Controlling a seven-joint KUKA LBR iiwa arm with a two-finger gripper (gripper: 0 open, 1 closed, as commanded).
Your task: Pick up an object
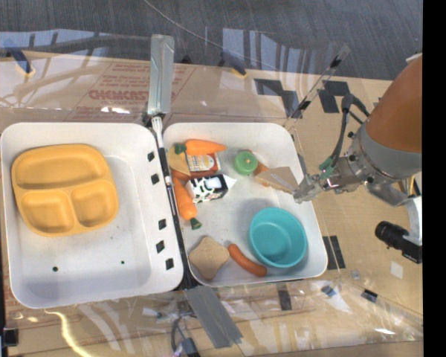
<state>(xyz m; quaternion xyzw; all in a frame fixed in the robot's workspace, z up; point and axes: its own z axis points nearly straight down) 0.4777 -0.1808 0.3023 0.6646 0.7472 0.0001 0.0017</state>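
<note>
Tool (pixel 306 193), grip state unclear, hovers just above-right of teal bowl (pixel 279 236).

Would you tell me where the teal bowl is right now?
The teal bowl sits in the right bin's near-right corner, beside the sausage and below the green cup.

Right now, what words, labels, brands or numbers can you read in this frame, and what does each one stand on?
Nothing reads with certainty.
Cardboard sheet behind the bins: faint reddish print, too blurred to read.
Black-and-white carton in the right bin: a pattern, any lettering too small to read.
Yellow tray and teal bowl: no text seen.
</note>
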